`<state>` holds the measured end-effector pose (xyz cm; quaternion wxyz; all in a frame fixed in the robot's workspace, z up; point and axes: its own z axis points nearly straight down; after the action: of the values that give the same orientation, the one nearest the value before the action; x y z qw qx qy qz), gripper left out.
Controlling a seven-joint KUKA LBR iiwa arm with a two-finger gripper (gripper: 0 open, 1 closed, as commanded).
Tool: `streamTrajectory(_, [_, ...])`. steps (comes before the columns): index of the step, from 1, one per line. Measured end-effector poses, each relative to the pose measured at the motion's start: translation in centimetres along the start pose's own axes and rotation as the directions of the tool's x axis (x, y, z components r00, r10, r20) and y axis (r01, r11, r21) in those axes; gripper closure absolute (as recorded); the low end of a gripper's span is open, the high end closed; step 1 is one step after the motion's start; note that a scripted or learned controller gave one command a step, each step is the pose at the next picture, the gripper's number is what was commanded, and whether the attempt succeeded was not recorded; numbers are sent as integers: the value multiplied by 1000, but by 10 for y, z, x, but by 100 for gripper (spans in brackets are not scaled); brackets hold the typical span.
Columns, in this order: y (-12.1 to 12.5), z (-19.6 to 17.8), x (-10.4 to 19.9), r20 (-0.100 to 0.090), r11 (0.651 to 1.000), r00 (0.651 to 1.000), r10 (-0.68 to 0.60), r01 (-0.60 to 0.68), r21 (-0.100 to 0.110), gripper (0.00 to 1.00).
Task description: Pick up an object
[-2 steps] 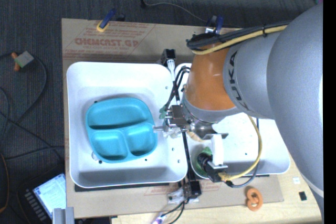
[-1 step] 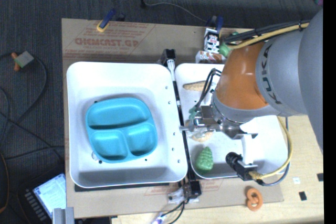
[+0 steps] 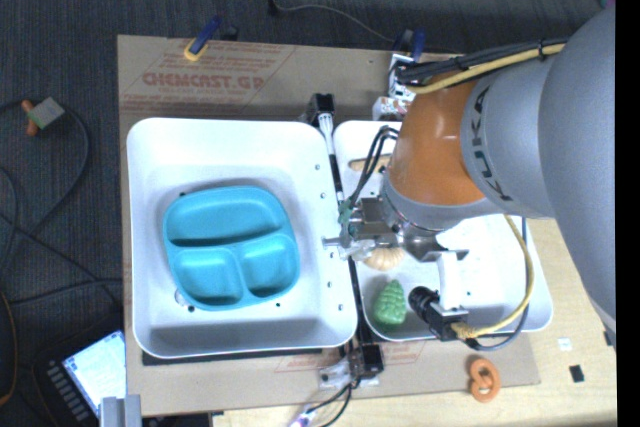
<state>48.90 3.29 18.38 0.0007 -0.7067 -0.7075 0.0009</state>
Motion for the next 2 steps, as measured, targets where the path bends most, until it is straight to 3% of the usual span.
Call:
streamTrajectory(1, [42, 0, -77, 2, 1000, 1000, 2, -2, -1, 100])
streamTrajectory(2, [-6, 0, -14, 0, 1000, 1000, 0, 0, 1, 100])
